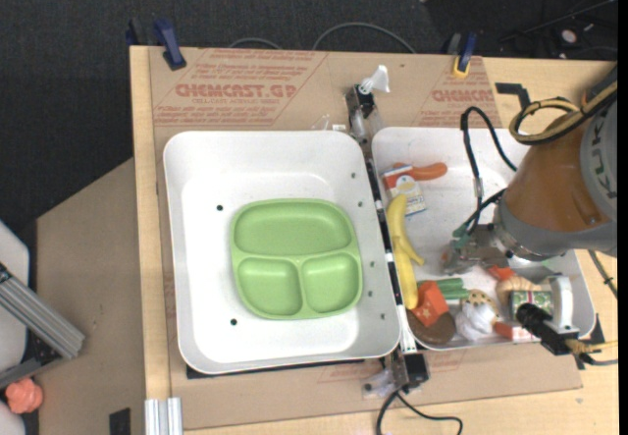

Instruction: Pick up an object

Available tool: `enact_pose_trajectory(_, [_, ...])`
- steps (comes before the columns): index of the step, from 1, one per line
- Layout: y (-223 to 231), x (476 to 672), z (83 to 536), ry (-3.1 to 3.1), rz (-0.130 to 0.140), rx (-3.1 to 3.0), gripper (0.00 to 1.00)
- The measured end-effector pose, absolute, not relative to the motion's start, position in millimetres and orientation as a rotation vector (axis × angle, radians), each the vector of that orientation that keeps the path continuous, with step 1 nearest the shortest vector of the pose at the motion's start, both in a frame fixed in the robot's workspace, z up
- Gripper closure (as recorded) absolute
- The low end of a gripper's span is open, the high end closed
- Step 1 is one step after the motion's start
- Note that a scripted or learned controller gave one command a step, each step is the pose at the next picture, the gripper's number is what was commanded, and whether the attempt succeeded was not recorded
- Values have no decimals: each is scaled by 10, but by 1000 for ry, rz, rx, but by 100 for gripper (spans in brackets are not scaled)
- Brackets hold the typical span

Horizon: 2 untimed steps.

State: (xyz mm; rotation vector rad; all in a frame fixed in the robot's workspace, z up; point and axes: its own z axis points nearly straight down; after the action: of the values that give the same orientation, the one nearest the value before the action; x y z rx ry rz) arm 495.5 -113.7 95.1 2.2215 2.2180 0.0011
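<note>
The right white bin (432,140) holds several small things. A yellow banana (400,244) lies along its left wall. An orange carrot-shaped toy (429,170) and a small red-and-white carton (405,190) rest near the far end. At the near end an orange block (431,298), a green piece (451,285), a brown round thing (439,328) and a white lump (478,318) crowd together. My gripper (469,252) hangs low in the middle of this bin, just above that pile and right of the banana. The arm hides whatever lies beneath it.
The left white bin (196,178) holds a green divided plate (294,256). A white bottle with a green label (542,301) and a red piece (503,275) lie at the right bin's near right. The orange-banded arm (559,188) covers that bin's right side.
</note>
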Motion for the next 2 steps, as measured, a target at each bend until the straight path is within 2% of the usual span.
enact_pose_trajectory(1, [-1933,5581,1817,2206,6,2213,100])
enact_pose_trajectory(2, [-1882,5542,1754,2220,0,2221,0])
